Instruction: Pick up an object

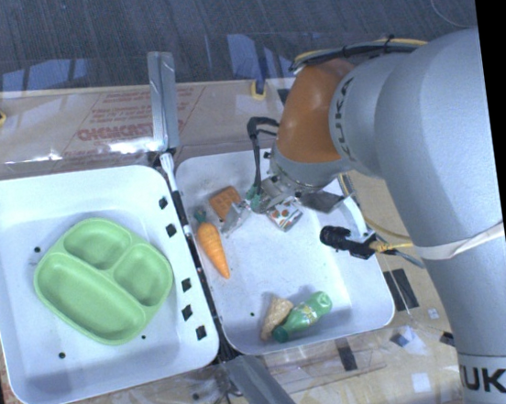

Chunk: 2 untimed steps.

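down at 6 o'clock in the right bin (360, 312), a green bottle (303, 317) lies beside a tan cone-ish thing (275, 314). further up at about 9 o'clock sits a toy carrot (212, 250), with an orange block (226, 200) just past it. the gripper (252, 208) hangs low by that block, can't tell its state tbh. left bin (25, 365) has a green divided plate (102, 279).
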Motion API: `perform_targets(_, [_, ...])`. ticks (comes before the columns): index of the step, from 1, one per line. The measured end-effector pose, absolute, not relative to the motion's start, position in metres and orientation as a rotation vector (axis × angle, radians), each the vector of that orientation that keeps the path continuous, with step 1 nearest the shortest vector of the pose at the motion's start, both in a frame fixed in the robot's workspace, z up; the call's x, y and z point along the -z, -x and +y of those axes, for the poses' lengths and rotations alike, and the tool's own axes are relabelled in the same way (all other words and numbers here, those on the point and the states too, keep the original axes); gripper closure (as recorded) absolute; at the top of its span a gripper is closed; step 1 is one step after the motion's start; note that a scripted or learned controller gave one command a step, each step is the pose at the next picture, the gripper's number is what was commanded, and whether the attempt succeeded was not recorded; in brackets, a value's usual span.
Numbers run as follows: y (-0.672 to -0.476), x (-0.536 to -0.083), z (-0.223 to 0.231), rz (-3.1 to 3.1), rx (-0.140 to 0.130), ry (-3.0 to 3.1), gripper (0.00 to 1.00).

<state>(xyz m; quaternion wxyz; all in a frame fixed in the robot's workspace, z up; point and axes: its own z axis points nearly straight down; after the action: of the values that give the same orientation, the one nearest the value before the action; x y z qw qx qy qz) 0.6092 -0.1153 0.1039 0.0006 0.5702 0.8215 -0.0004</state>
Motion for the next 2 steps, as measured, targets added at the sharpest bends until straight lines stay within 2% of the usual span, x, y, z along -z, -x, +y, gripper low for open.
perform_targets(1, [-0.658, -0.093, -0.110, 2.726, 0.000, -1.558, 0.00])
perform_targets(2, [-0.658, -0.105, -0.110, 2.729, 0.001, -1.551, 1.00])
